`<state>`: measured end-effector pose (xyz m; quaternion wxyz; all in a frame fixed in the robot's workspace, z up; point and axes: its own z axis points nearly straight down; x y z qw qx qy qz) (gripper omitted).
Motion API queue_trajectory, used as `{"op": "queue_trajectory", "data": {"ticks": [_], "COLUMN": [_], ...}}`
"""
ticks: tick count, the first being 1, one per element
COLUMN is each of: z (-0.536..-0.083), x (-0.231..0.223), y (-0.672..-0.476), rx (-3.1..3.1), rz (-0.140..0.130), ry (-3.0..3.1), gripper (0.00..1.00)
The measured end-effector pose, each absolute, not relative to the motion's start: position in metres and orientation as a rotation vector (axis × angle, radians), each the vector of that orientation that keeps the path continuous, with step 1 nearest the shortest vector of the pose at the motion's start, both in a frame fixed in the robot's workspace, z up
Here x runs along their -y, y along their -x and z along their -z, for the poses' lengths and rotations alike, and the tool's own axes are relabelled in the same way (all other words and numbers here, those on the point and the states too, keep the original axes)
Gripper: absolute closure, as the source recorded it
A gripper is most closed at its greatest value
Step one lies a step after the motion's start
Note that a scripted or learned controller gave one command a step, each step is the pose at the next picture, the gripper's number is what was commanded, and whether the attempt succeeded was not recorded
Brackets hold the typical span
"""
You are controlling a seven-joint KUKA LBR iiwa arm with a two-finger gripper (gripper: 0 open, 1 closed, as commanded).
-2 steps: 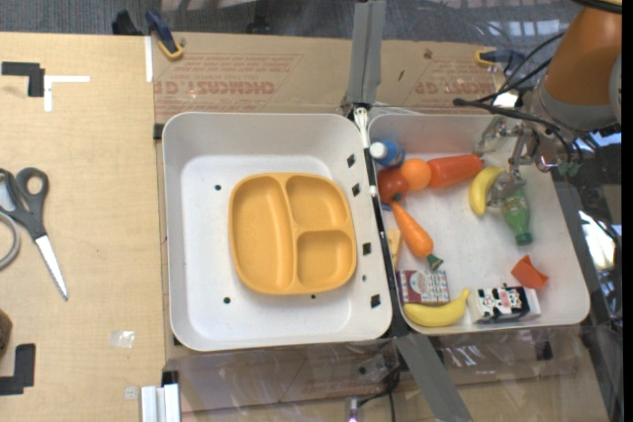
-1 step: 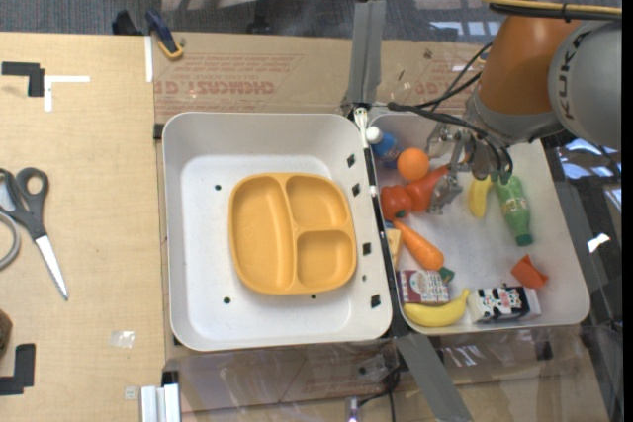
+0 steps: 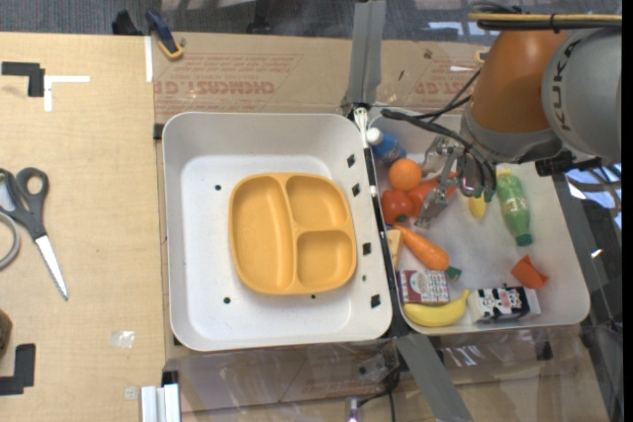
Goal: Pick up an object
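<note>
The arm's orange band (image 3: 514,79) rides highest, nearest the lens, above the right bin (image 3: 569,311). Below it the gripper (image 3: 447,181) hangs low over that bin, just right of the orange (image 3: 404,173) and red tomato (image 3: 396,205). Whether its fingers are spread or closed I cannot tell; nothing visibly sits between them. Judged so, the pick is not yet done. The orange looks round, smooth and small. Left of it, the yellow divided plate (image 3: 293,234) lies in the left bin (image 3: 188,212).
</note>
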<state>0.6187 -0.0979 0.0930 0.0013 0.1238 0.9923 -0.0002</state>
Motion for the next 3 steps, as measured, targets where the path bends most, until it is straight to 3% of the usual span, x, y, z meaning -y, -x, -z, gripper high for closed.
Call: {"op": "queue_trajectory", "data": {"ticks": [1,2,3], "z": [-0.093,-0.096,-0.105], "x": [0.109,0.111,0.111], "y": [-0.548,-0.494,-0.494], "rx": [-3.121,-3.090,-3.095], "rz": [0.001,0.000,0.001], "ry": [-0.329,-0.428,-0.425], "gripper": [0.00,0.00,1.00]}}
